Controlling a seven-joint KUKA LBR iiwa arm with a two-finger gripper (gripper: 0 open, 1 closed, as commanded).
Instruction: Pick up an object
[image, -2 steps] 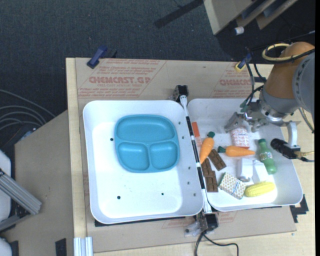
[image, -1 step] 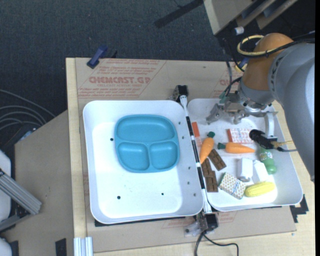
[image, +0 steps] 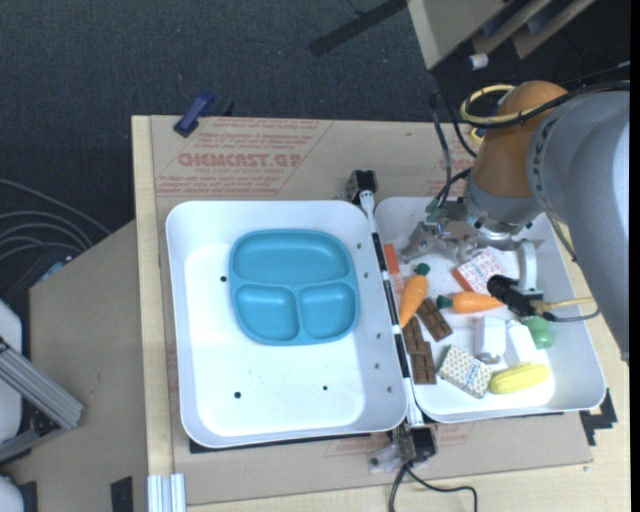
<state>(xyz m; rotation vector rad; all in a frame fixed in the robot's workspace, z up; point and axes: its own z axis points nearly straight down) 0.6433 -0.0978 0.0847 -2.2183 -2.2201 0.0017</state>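
Note:
My gripper hangs low over the back of the right bin, below the arm's orange band. Just in front of it lie a small green piece and a red-and-white packet. An orange carrot lies by the bin's left wall, and a second carrot lies to its right. Brown chocolate bars rest nearer the front. At the front of the bin lie a checkered packet and a yellow corn cob. I see nothing between the fingers.
The left bin holds a blue divided plate. A white block and a green item lie at the right bin's right side. The grey arm covers that bin's back right corner. A blue clip lies on the cardboard behind the bins.

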